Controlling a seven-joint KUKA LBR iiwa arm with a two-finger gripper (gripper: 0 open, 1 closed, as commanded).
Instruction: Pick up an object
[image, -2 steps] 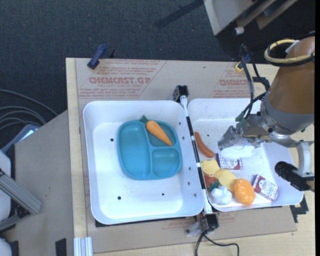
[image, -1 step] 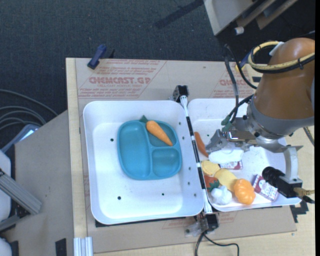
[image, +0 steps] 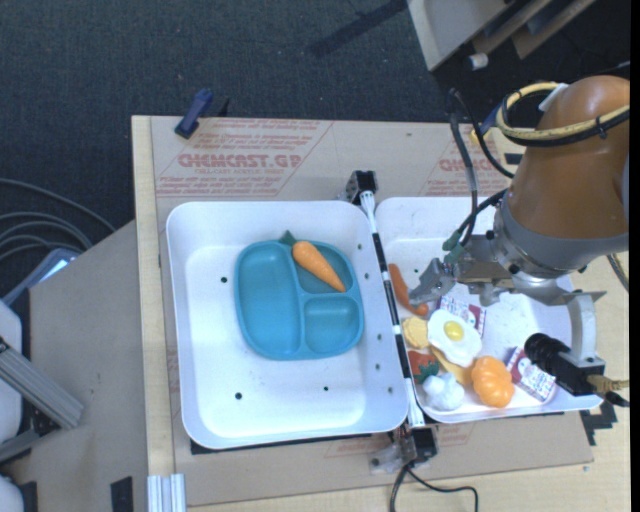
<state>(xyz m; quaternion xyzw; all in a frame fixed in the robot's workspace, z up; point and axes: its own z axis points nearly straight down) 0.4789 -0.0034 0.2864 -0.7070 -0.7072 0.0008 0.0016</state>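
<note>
Camera view from above: the arm (image: 565, 190) reaches in from the right, and its jaws hang over the right bin (image: 425, 214), above a pink-and-white packet (image: 470, 316) and just right of a red sausage (image: 399, 284) lying along the bin's left wall. I cannot tell whether the jaws are wide or narrow, and nothing shows between them. Near the front of that bin, a toy fried egg (image: 455, 338) lies beside an orange fruit (image: 490, 382) and a small white thing (image: 441, 391). In the left bin (image: 190, 300) a blue divided plate (image: 285, 305) holds a toy carrot (image: 320, 265) in its upper right compartment. Both bins sit on the brown tabletop (image: 250, 160).
</note>
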